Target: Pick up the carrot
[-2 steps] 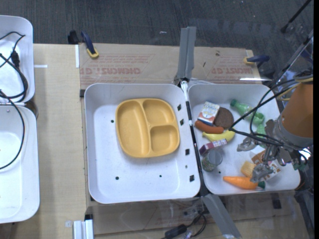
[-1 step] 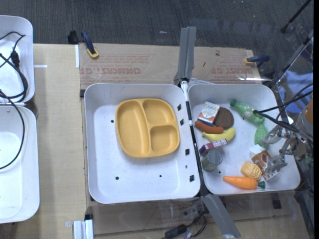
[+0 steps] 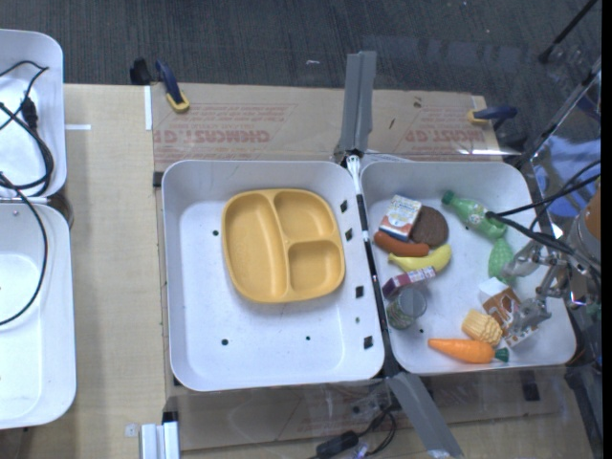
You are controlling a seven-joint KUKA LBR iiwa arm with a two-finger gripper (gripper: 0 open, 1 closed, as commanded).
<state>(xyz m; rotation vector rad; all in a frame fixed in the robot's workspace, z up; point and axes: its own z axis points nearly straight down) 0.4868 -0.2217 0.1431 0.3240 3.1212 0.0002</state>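
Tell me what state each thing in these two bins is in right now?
Orange toy carrot: lying flat near the right bin's front edge, not held.
Yellow plastic divided plate: upright in the left bin, nothing in its compartments.
Yellow toy banana: lying on its side.
Green plastic bottle: lying down.
Metal gripper: above the right bin's right side, apart from the carrot.

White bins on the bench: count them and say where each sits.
2. The left bin holds a yellow divided plate. The right bin, touching it along a shared edge, holds the carrot among other toy foods.
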